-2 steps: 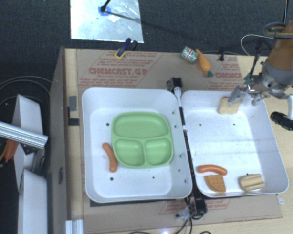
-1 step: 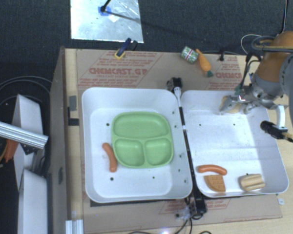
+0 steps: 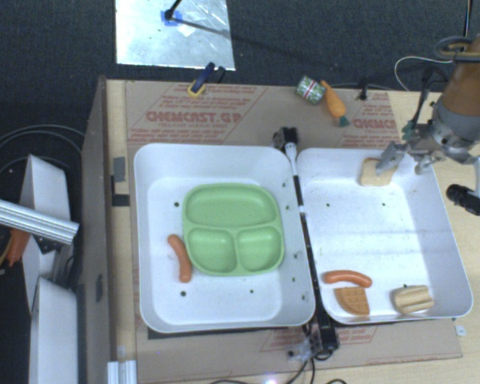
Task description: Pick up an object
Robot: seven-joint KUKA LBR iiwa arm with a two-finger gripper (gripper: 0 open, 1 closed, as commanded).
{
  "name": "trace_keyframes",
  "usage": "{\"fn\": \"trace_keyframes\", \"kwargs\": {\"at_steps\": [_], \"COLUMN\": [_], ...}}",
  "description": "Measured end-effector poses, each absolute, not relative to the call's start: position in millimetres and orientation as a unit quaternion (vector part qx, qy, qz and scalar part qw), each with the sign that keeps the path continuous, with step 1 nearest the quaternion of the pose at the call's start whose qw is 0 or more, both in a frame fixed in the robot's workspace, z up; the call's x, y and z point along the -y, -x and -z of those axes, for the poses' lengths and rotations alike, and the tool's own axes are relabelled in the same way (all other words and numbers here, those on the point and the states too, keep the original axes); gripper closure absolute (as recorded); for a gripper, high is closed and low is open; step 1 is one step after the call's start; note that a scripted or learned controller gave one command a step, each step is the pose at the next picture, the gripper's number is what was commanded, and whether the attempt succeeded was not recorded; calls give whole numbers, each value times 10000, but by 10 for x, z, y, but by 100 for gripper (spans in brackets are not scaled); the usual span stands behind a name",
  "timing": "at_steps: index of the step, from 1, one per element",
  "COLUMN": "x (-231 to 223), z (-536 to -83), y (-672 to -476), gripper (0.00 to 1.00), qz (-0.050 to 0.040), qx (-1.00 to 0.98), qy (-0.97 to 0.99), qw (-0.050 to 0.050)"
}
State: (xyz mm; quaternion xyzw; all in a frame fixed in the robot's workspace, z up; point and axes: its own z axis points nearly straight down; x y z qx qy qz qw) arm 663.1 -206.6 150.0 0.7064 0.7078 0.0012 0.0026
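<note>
One pale bread slice point(image 3: 375, 173) lies at the right bin's point(image 3: 456, 246) far edge, the gripper point(image 3: 406, 157) poised just above it with fingers spread apart, while a green divided plate point(image 3: 233, 229) sits in the left bin point(image 3: 156, 214).

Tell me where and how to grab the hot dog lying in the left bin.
Grip the hot dog across its narrow middle, coming straight down from above. It lies flat on the left bin floor, long axis running roughly near-to-far in the view. The green tray sits close on its right, so one finger likely has to drop into that slim gap, the other on its free left side.
</note>
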Motion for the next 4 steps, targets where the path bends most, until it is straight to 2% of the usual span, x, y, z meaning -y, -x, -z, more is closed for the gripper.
{"fn": "trace_keyframes", "kwargs": {"at_steps": [1, 2, 3, 4], "x": [2048, 2066, 2051, 2066], "z": [-844, -1404, -850, -1495], "y": [-6687, -6699, -6686, -6700], "gripper": [0, 0, 0, 0], "qz": [-1, -13, -2, -14], "qx": [-7089, -7083, -7090, -7083], "qy": [-7053, -7059, -7052, -7059], "qw": [-16, 27, -12, 30]}}
